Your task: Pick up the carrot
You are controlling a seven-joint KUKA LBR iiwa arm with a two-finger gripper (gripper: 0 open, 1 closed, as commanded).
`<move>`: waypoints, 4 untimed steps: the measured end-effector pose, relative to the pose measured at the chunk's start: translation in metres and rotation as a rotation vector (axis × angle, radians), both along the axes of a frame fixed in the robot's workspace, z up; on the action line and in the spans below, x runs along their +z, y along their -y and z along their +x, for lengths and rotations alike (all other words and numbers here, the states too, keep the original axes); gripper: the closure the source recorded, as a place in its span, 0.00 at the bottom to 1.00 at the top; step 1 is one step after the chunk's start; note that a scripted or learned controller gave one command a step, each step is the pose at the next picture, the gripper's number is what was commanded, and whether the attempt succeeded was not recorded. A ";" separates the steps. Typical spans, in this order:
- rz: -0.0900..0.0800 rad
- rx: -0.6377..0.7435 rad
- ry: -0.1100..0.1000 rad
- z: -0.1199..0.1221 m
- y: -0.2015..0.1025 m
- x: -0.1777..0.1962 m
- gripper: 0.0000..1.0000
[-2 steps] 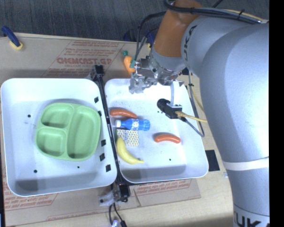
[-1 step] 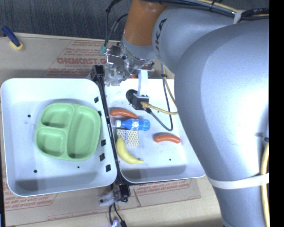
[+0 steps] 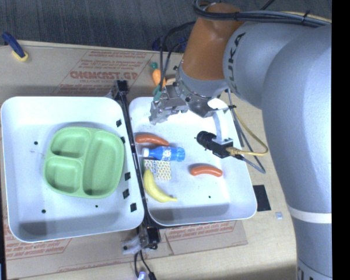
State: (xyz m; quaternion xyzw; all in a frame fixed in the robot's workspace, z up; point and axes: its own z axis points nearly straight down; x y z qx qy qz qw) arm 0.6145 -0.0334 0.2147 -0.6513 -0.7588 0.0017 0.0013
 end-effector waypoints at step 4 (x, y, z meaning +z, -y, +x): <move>0.000 0.085 0.002 0.012 -0.064 0.043 1.00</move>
